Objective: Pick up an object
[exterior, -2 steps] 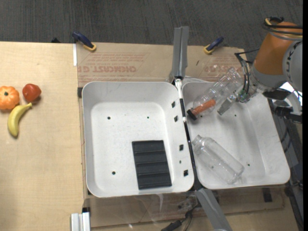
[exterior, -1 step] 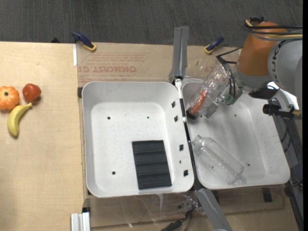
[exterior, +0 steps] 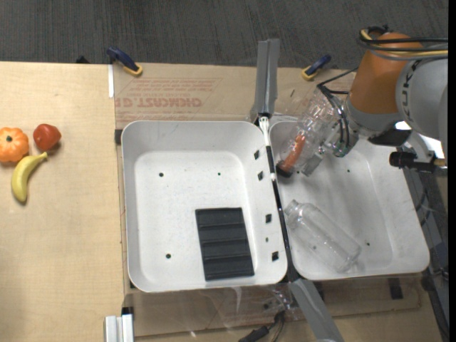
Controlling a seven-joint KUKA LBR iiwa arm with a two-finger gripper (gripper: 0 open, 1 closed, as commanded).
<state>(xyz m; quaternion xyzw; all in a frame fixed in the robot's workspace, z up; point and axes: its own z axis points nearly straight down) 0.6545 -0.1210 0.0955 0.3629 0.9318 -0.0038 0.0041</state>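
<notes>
My gripper hangs over the far left corner of the right bin, wrapped in clear plastic and pointing down toward the divider. A small orange and black piece shows at its tip; I cannot tell whether it is a held object or part of the gripper. A clear plastic bottle lies on its side in the right bin, nearer the front and apart from the gripper. A black ridged block lies flat in the left bin near its front.
On the bench at the far left sit an orange, a red apple and a banana, outside the bins. A grey upright bar stands behind the divider. Blue and yellow clamps hold the cardboard at the back.
</notes>
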